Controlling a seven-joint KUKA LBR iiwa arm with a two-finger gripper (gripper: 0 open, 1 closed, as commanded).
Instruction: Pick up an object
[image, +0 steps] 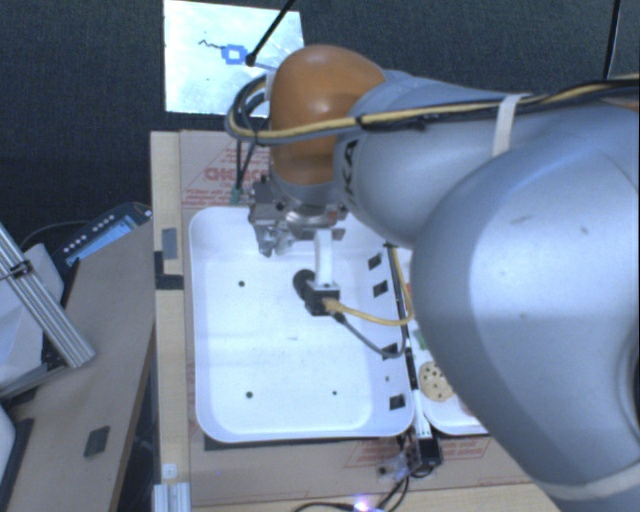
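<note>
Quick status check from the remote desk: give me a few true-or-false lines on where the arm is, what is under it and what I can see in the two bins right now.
1. The gripper is over the left bin. True.
2. The arm reaches in from the left of the view. False: it comes in from the right, and its grey bulk covers most of the right bin.
3. A round tan speckled object lies in the right bin near the divider. True.
4. The band above the wrist is blue. False: the orange band is plainly orange.
5. A yellow cable runs beside the gripper. True.
</note>
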